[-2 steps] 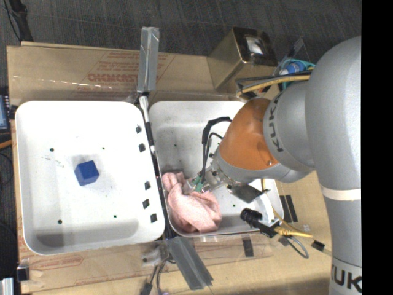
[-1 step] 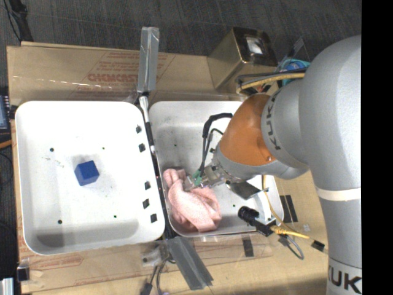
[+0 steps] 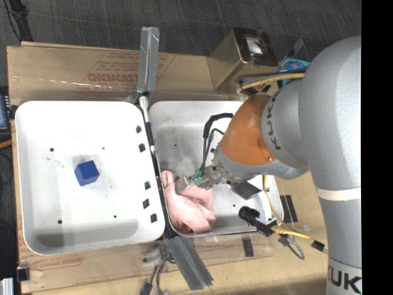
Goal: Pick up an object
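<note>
A pink cloth (image 3: 187, 208) lies crumpled in the near left corner of the right bin (image 3: 178, 118). My gripper (image 3: 195, 180) reaches down from the orange wrist onto the cloth's upper edge, its tip touching or just above the fabric. A small blue cube (image 3: 86, 172) sits alone in the left bin (image 3: 37, 165), well away from the arm.
The large grey arm covers the right side of the right bin. A metal divider (image 3: 148, 60) runs between the bins. A brass-coloured box (image 3: 239, 54) and cables sit behind the right bin. Cardboard lies under both bins.
</note>
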Tool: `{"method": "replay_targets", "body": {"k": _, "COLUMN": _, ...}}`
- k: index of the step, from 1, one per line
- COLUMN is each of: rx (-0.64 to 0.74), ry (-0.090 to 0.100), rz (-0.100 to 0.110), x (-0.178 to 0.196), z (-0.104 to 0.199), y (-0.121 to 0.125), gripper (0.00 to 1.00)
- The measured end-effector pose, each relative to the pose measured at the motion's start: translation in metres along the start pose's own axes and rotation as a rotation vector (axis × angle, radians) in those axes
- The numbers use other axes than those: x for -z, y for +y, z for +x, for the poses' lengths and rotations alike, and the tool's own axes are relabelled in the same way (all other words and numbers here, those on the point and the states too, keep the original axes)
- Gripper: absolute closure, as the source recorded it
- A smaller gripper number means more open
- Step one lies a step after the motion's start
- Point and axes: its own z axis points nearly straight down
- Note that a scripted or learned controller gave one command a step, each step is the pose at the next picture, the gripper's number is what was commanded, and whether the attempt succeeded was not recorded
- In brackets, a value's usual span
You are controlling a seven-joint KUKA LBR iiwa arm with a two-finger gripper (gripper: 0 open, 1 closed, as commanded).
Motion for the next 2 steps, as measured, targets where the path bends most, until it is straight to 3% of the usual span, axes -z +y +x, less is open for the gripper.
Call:
{"method": "replay_targets", "body": {"k": 1, "rx": 0.007, "ry": 0.004, "rz": 0.003, "x": 0.0075, "z": 0.0009, "y": 0.0011, "gripper": 1.00}}
{"method": "replay_targets", "body": {"k": 2, "rx": 0.006, "ry": 0.003, "rz": 0.004, "x": 0.0076, "z": 0.0004, "y": 0.0009, "gripper": 0.00}}
